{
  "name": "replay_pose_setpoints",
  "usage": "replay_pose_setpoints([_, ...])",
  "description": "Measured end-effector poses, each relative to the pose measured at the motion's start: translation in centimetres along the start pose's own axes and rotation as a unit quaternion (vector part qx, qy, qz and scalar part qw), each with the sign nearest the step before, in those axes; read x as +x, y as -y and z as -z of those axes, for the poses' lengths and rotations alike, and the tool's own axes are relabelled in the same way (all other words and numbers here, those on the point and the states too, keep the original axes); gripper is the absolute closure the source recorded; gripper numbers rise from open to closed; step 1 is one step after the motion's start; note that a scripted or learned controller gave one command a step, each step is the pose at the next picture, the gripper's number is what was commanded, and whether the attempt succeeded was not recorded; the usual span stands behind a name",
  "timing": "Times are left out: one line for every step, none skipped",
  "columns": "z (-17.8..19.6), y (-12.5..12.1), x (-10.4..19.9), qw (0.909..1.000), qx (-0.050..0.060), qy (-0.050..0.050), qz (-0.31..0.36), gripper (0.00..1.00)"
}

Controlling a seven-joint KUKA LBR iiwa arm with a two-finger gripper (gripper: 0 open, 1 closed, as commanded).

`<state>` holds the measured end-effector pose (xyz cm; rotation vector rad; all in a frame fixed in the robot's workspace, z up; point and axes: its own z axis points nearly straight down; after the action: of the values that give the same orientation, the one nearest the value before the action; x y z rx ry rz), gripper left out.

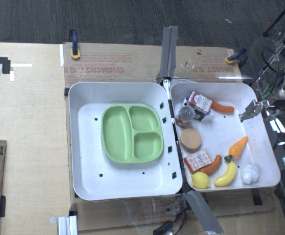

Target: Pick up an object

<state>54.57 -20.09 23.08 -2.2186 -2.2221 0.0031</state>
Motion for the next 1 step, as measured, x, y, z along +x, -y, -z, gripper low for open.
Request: replay_pose_setpoints([-12.59,5.19,-1.55,0.9995,0.002,-0.005,0.031,0.00])
